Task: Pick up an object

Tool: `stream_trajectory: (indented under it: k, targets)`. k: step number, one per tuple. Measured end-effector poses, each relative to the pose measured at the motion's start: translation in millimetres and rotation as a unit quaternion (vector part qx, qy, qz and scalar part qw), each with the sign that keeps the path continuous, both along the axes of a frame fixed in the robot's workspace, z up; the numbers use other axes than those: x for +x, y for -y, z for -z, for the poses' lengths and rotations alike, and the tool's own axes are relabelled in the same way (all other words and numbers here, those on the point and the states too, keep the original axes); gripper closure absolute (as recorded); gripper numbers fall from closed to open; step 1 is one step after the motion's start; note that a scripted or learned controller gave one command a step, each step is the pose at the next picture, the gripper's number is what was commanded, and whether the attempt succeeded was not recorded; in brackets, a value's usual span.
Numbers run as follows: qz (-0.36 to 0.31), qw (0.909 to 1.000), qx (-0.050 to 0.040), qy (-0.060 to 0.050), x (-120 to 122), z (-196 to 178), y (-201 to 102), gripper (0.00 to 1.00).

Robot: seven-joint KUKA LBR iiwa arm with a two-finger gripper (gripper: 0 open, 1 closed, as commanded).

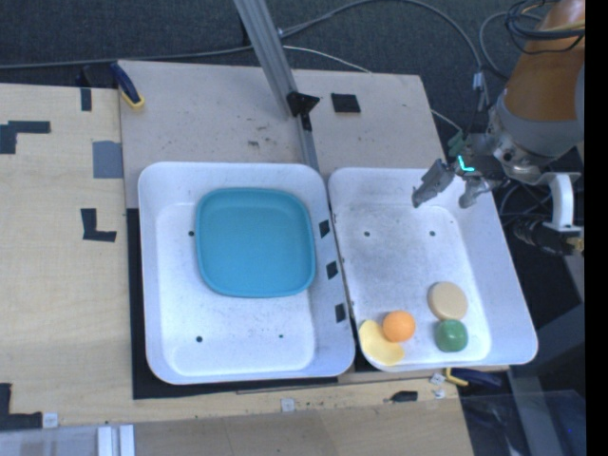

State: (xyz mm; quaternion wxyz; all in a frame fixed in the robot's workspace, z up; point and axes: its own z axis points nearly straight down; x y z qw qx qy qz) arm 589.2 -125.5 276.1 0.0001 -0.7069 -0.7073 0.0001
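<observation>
From the overhead camera I have the gripper hanging over the far edge of the right bin, and I read its two fingers as spread apart with nothing between them.

The things to pick sit well away from it, all bunched in that bin's near corner: an orange ball, a green ball, a tan disc and a yellow piece. The orange ball rests touching the yellow piece, maybe partly on it. The green ball and the tan disc touch or nearly touch.

The left bin holds a blue plate, flat and wide.

My worry is that cluster. The pieces are packed close to the bin's front wall, so I judge a finger coming down could land on a neighbour or the rim and knock the target aside. The two balls look round and smooth, so I expect them to roll or squirt out of an off-centre pinch.

The tan disc looks low and rounded, the yellow piece flat and half hidden under the orange ball. The green ball is dark and glossy, the orange one bright and matte.
</observation>
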Motion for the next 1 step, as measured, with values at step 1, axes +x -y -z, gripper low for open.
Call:
stream_trajectory:
  k: [1]
  targets:
    - [0.0, 1.0, 0.0, 0.0, 0.0, 0.1, 0.0, 0.0]
